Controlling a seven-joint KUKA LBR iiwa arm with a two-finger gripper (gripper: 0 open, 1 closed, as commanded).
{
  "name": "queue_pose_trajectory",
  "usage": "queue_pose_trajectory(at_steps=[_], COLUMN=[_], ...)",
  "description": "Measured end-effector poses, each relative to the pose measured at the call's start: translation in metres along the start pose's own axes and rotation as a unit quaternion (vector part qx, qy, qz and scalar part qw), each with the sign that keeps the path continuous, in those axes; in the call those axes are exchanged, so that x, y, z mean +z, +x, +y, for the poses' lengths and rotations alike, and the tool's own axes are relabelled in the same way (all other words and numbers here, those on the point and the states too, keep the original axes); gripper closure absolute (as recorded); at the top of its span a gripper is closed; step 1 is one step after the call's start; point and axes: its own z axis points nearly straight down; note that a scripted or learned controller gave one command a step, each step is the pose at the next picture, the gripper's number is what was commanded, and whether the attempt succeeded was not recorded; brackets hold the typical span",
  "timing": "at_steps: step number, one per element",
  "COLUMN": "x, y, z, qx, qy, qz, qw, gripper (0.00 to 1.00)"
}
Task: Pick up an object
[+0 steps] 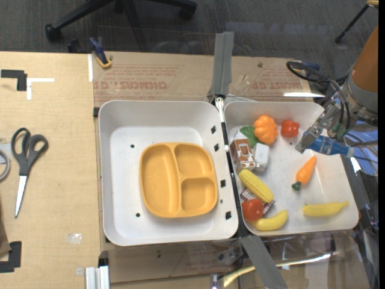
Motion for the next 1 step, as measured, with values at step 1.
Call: queue_pose_trajectory(at_steps=[1], x=[0.0046], y=[0.0393], z=[0.0365], qx=[0.005], qy=[0.001], qz=[0.001], qw=[1.0], gripper=[1.0])
